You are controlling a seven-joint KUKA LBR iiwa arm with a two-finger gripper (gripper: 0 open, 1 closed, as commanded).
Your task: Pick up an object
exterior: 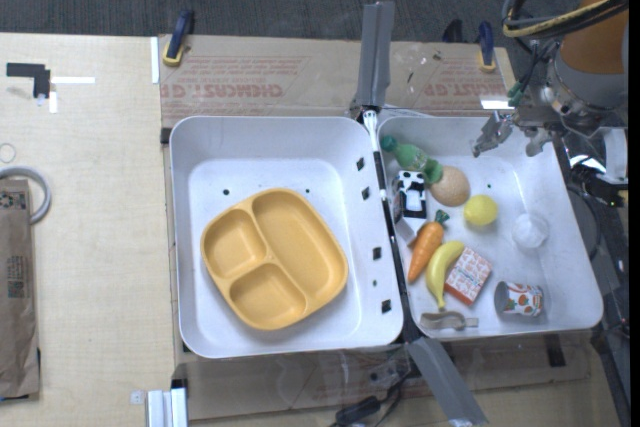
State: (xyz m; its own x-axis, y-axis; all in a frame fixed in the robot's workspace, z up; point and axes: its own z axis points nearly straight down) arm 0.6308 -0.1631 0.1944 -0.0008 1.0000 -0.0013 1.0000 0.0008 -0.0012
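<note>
Nearest candidate is the lemon (481, 210), mid right bin (570, 245): we judge it light, firm, smooth, apt to roll, so take it across the middle. Beige ball (451, 185) sits just beside. Gripper (512, 136) hovers above the bin's far edge, fingers parted, holding nothing.

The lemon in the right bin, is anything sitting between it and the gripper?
Nothing visible. The gripper is over the far edge of the right bin, and bare bin floor lies between it and the lemon. The tan ball sits beside the lemon, off that line.
</note>
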